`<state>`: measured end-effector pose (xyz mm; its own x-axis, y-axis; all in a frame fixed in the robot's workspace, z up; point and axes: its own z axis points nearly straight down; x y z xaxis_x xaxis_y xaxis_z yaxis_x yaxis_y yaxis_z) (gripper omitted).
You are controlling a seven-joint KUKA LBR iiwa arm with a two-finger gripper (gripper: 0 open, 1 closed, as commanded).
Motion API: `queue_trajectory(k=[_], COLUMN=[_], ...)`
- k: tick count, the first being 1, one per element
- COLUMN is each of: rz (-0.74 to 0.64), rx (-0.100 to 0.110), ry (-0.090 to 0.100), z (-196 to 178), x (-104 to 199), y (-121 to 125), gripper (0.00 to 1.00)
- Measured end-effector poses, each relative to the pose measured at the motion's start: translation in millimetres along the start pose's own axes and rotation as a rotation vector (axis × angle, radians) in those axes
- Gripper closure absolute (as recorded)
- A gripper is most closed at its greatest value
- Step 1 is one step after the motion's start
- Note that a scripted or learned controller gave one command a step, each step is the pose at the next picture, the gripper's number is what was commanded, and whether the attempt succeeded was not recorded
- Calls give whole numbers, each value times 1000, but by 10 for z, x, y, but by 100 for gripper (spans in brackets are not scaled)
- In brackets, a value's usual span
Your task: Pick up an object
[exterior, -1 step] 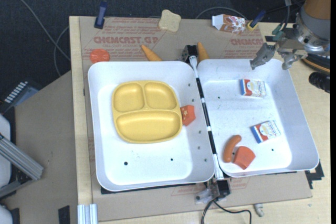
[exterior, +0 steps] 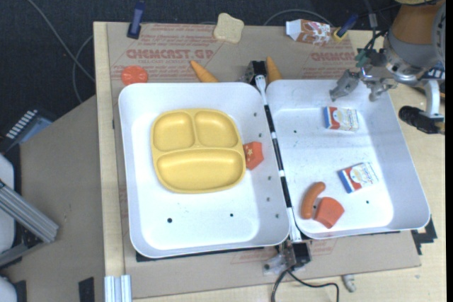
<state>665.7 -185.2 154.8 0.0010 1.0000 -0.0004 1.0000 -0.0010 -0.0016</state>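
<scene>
My gripper [exterior: 359, 85] hangs over the far edge of the right bin [exterior: 396, 152], its fingers spread apart with nothing between them. Just below it in the bin lies a small white, red and blue carton [exterior: 342, 118]. A second similar carton [exterior: 357, 177] lies nearer the front. A toy sausage [exterior: 311, 199] and an orange-red block [exterior: 328, 211] rest at the bin's front. In the left bin [exterior: 141, 223] sits a yellow divided plate [exterior: 197, 150] with a small orange block [exterior: 253, 154] beside it.
Behind the bins on the cardboard lie a bread slice [exterior: 228, 27], a carrot [exterior: 203, 71], an orange disc [exterior: 134, 74], a blue item [exterior: 135, 19] and a small carton [exterior: 309, 31]. A black divider [exterior: 274, 148] runs between the bins.
</scene>
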Motion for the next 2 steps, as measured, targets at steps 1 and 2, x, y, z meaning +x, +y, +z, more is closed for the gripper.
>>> queue_trajectory(k=[1,2], rz=[-2,-4], rx=[-9,-16], ry=[-3,-6], z=[657,533], x=[75,71], y=[33,51], gripper=[0,100])
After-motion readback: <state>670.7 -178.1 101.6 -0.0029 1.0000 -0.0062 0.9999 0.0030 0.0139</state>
